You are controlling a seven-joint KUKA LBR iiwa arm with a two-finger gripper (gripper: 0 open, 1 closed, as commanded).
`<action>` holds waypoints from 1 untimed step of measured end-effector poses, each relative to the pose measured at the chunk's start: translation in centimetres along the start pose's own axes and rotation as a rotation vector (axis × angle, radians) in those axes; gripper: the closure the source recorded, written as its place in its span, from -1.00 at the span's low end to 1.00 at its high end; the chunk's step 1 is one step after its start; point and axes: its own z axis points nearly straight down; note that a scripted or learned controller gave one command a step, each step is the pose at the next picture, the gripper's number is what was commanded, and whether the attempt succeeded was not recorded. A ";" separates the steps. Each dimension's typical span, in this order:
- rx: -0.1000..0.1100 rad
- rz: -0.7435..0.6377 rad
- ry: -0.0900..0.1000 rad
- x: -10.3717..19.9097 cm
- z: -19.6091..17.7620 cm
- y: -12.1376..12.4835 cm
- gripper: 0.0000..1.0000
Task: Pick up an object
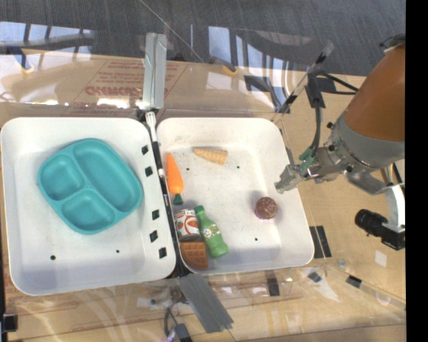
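We see two white bins side by side on the bench. The left bin [28, 262] holds a teal plate [90, 184] with three compartments, lying at a slant in the left half of the frame.

The right bin [289, 226] holds the loose things. A carrot [173, 174] lies along its left wall, its long axis near vertical in the frame, the tip pointing up. To the upper right of it a cone [210, 154] lies near horizontal, its narrow end toward the left. Below the carrot, in the bin's lower left corner, sit a can [187, 223] and a green bottle [212, 232]; the bottle's long axis runs diagonally, neck up-left, base down-right. Just beneath the can lies a brown waffle [194, 254]. A round dark-red ball [266, 207] sits alone toward the right side of the bin, well apart from the rest.

The arm [374, 112] reaches in from the right. Its gripper [291, 177] hovers over the bin's right rim, up and right of the ball, touching nothing; nothing sits between its fingers. We cannot tell whether they are apart or together.
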 end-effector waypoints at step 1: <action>-0.001 0.173 -0.001 -0.1 -1.3 -0.1 1.00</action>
